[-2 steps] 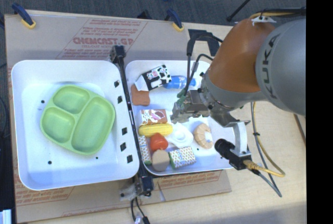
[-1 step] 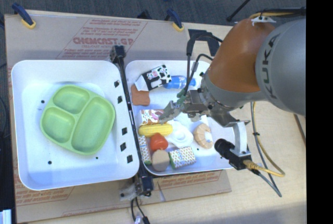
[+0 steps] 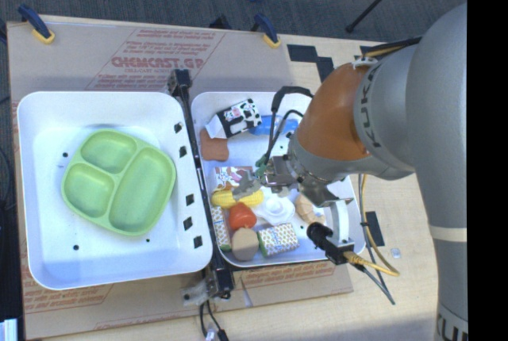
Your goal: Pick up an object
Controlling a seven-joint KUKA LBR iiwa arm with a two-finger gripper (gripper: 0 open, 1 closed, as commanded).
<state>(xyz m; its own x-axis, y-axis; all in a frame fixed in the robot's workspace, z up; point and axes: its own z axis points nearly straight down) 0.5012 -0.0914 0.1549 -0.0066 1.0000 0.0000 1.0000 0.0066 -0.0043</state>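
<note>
Reached in from the right, grey arm (image 3: 421, 109) with orange band bent low over the right bin (image 3: 208, 113). Lowered the end effector (image 3: 268, 177) among the clutter there, just above a yellow toy (image 3: 236, 196) and beside a white piece (image 3: 278, 210); could not tell how far open, nor whether anything was gripped. Crowded nearby: red piece (image 3: 242, 216), tan block (image 3: 244, 244), patterned box (image 3: 279, 238), black-and-white cow toy (image 3: 240, 117), brown piece (image 3: 214, 147). Lay alone in the left bin (image 3: 32, 173): green divided plate (image 3: 119, 181).
</note>
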